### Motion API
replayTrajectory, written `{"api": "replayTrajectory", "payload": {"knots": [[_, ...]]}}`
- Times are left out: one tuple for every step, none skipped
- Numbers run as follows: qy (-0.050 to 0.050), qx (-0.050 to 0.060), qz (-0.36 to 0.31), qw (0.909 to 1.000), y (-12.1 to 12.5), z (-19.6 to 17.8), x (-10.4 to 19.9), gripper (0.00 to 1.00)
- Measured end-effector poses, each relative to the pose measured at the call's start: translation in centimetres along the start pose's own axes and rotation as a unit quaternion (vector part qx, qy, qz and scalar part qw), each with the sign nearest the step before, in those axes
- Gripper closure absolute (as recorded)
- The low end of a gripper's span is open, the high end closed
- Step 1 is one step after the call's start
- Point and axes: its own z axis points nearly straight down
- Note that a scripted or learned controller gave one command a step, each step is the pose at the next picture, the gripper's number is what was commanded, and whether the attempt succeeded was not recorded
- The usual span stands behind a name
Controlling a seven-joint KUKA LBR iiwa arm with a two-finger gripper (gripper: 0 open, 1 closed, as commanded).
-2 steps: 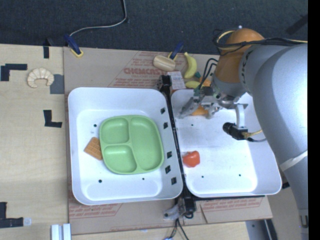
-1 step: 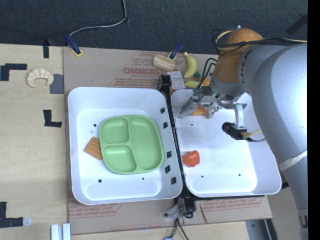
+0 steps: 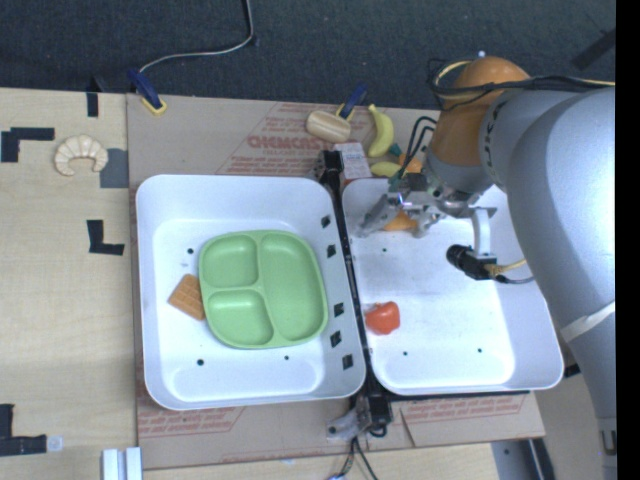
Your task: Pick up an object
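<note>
one small orange object [image 3: 401, 222] sits at the far edge of your right bin [image 3: 500, 358], right beneath the gripper [image 3: 400, 211]; you cannot tell its grip state. a red piece [image 3: 382, 317] lies nearer, well apart. the left bin [image 3: 160, 268] holds a green divided plate [image 3: 264, 288].

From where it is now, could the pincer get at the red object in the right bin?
Probably yes. The red object lies alone on the open floor of the right bin, near its left wall, with nothing on or beside it. The pincer is at the same bin's far end.
</note>
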Motion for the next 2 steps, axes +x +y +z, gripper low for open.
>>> {"api": "replayTrajectory", "payload": {"knots": [[0.000,0.000,0.000,1.0000,0.00,0.00,-0.01,0.00],[-0.001,0.000,0.001,1.0000,-0.01,-0.01,0.03,0.00]]}}
